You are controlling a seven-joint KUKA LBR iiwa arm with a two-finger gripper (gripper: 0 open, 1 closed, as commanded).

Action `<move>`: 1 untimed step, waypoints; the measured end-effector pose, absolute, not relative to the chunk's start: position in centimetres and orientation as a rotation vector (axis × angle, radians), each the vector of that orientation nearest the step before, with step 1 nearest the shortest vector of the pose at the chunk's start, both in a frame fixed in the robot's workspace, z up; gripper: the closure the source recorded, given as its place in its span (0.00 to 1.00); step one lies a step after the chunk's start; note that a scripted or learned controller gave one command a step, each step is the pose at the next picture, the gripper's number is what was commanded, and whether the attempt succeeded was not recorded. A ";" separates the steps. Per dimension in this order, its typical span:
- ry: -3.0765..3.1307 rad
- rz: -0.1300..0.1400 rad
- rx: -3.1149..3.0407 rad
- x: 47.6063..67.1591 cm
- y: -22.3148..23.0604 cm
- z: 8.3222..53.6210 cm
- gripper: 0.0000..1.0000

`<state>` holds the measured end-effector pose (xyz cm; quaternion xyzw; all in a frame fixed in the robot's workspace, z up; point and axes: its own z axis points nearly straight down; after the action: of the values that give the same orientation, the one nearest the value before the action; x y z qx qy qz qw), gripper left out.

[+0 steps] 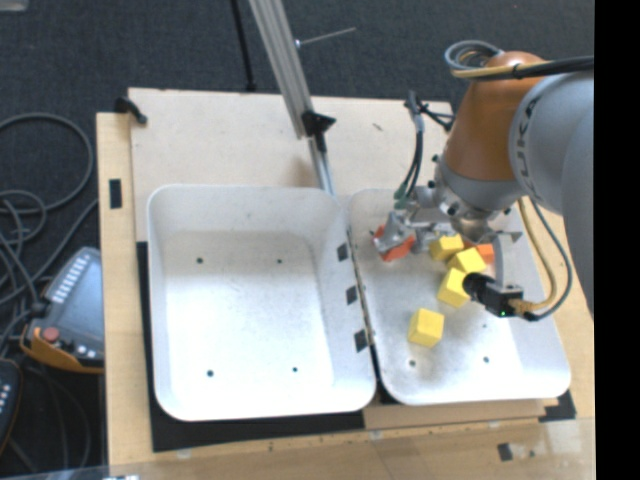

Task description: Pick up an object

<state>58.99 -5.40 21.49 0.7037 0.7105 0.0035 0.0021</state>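
In the right bin (520, 368), my gripper (402, 230) hangs low over the far left part, close to the divider between the bins. A small orange-red piece (393, 251) lies right under or at its tip; whether it is gripped is hidden. Just right of it three yellow blocks cluster: one (447, 247) by the wrist, one (468, 261) beside it, and one (453, 288) slightly nearer. A lone yellow cube (426, 326) sits closer to the front. Another orange piece (487, 253) peeks out behind the cluster.
The left bin (160, 268) stands beside the right one. A slanted metal pole (290, 78) rises behind the bins. A black cable connector (500, 296) from the arm hangs over the right bin. Cables and a pendant lie on the floor at left.
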 end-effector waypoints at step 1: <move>2.232 -0.001 2.214 59.1 1.3 20.0 1.00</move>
<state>59.07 1.34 20.00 0.7042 0.7100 -0.0003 -0.0013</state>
